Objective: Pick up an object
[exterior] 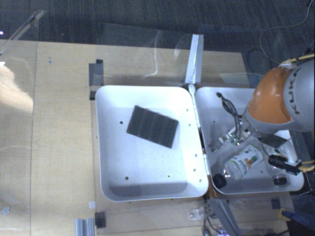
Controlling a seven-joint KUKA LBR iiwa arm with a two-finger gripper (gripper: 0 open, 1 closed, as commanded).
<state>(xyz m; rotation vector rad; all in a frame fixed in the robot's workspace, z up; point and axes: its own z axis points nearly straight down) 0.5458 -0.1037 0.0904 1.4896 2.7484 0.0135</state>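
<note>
Reaching into the right bin (216, 95), the gripper (232, 136) hung low just above a clear bottle (241, 162) lying on its side with its dark cap toward the near rim. Whether it had closed could not be told, so nothing counted as lifted; the pick remained to be done. One bottle lay there, and one dark ribbed pad (152, 126) sat alone in the left bin (106, 171).

On my feed, the arm (290, 95) shows "KU" by the orange band, probably KUKA; the bottle (243, 160) label is unreadable.
</note>
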